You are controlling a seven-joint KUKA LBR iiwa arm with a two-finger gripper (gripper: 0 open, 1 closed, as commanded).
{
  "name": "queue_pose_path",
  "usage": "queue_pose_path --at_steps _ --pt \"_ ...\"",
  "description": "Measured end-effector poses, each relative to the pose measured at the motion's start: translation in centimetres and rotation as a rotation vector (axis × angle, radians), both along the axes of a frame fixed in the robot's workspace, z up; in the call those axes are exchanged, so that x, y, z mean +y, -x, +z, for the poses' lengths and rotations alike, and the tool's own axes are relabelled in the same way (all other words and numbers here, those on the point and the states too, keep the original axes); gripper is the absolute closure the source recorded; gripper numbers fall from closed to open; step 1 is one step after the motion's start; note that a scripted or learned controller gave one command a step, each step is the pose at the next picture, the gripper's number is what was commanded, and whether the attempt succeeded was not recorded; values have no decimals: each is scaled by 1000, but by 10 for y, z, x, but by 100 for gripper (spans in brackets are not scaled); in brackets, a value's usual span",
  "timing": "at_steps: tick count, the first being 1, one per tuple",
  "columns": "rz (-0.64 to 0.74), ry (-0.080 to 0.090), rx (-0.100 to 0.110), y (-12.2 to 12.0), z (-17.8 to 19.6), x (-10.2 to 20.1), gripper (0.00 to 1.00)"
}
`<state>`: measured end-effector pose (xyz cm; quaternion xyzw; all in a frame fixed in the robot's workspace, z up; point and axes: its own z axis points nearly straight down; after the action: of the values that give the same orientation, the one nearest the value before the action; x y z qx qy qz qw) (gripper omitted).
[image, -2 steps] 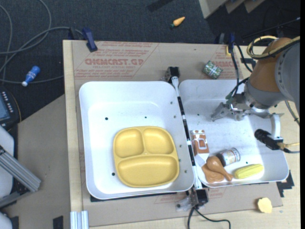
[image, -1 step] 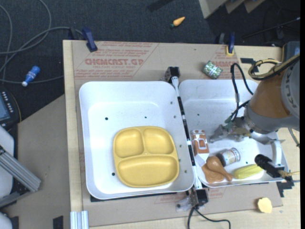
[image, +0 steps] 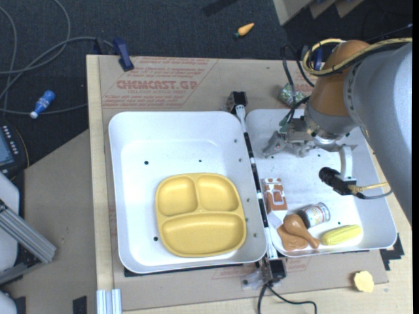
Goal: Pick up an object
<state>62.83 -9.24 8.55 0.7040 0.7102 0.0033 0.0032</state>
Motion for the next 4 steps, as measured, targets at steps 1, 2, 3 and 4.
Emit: queue_pose_path --at_steps 1,2,3,4 --pt "-11 5 3 -34 5 -67 0" --pt "-18 2 11 70 59 -126 0" --pt "-4 -7 19 153 39 -24 0" --pt "-10 -1 14 150 -3 -34 0"
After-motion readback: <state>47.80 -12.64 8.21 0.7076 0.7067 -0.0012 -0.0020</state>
